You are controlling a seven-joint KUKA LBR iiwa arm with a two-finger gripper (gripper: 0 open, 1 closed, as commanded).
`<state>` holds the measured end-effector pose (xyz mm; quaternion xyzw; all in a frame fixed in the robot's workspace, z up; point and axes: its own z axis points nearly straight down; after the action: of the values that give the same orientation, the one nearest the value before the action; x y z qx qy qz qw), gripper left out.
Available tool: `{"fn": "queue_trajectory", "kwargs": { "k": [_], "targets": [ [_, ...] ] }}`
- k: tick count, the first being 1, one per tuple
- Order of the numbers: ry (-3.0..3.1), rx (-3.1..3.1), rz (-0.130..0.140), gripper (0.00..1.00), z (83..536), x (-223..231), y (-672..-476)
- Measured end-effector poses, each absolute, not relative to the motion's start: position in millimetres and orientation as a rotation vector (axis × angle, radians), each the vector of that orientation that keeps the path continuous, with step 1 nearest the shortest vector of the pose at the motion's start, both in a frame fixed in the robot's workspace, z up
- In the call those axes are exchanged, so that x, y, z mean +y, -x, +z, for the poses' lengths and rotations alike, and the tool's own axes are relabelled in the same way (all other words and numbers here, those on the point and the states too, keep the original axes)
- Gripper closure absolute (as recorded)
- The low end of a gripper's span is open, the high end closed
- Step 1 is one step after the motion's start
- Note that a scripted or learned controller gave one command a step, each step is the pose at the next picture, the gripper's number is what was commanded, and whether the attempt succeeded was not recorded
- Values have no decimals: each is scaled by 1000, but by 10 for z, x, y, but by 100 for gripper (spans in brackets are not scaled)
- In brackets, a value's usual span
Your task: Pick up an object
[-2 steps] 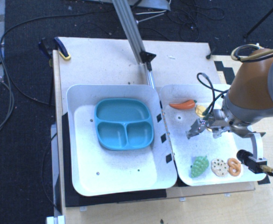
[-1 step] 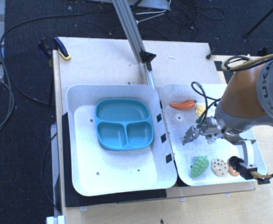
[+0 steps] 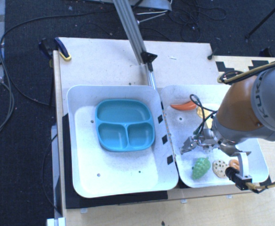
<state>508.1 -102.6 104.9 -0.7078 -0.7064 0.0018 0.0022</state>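
Note:
In the right bin (image 3: 175,121) lie an orange carrot-like piece (image 3: 183,106) near the far wall, a green knobbly object (image 3: 200,167) near the front, a round speckled cookie-like piece (image 3: 218,168) and a small orange piece (image 3: 234,163) beside it. A bit of yellow (image 3: 200,112) peeks from under the arm. My gripper (image 3: 191,145) hangs low over the bin's middle left, just above and left of the green object, its grey fingers (image 3: 186,148) pointing left. Nothing shows between them.
The left bin (image 3: 81,173) holds a blue three-compartment tray (image 3: 125,125). A metal pole (image 3: 132,27) slants down to the bins' far edge. The arm's orange band (image 3: 236,107) covers the right bin's right half. Cables lie on the dark floor around the bench.

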Motion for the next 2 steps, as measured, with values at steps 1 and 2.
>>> {"fn": "queue_trajectory", "kwargs": {
  "k": [1,2],
  "targets": [
    [2224,-2221,-1,0,937,-1027,-5089],
    [2230,-2224,-5,100,1054,-1037,-5106]
  ]
}}
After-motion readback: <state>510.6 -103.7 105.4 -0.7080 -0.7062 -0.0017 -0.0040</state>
